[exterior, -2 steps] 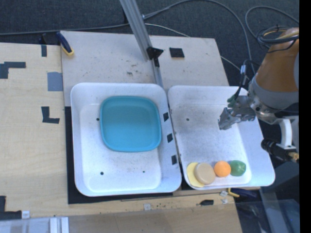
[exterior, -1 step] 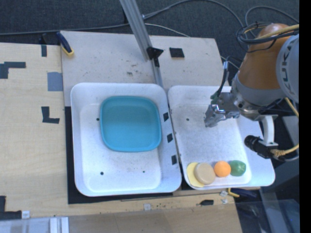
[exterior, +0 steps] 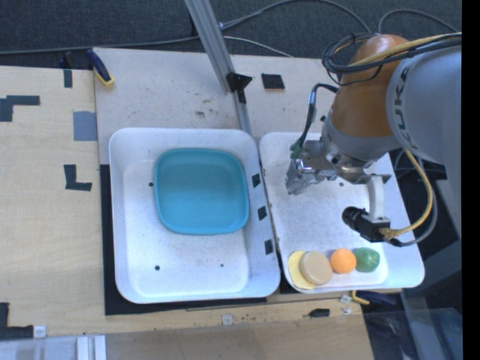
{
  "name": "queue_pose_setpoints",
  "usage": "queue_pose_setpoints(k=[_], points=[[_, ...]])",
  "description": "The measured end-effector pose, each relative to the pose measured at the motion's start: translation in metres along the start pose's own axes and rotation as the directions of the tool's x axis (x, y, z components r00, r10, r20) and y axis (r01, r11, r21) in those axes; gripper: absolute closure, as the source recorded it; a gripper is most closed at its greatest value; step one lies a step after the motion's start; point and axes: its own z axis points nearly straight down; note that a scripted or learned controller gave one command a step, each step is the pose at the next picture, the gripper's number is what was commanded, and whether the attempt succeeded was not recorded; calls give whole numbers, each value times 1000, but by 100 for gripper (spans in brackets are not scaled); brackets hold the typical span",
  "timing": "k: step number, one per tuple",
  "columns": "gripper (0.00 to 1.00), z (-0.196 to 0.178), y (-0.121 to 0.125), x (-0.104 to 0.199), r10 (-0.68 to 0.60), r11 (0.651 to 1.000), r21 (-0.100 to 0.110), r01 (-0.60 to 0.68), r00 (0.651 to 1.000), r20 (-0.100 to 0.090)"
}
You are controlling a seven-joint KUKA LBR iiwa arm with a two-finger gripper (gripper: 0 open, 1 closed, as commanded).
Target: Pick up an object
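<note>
Your pickable things sit bunched along the near edge of the right bin (exterior: 300, 208): a tan disc (exterior: 316, 268) on a yellow piece (exterior: 295, 270), an orange ball (exterior: 343, 261) and a green ball (exterior: 367, 259), all touching. The gripper (exterior: 298, 177) hangs near the far left corner, well apart from them; whether it grips anything I cannot tell. In the left bin (exterior: 127, 223) lies a blue plate (exterior: 201, 190), and the shared wall stands between.

A pale wooden bench (exterior: 45, 201) marked with dark tape patches (exterior: 84, 125) meets dark carpeted floor (exterior: 90, 10) strewn with cables (exterior: 300, 6).
</note>
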Motion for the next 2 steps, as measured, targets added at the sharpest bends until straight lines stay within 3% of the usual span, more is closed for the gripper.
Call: queue_pose_setpoints(k=[2], points=[[100, 19, 32, 88, 1, 1000, 0, -1, 1000, 0]])
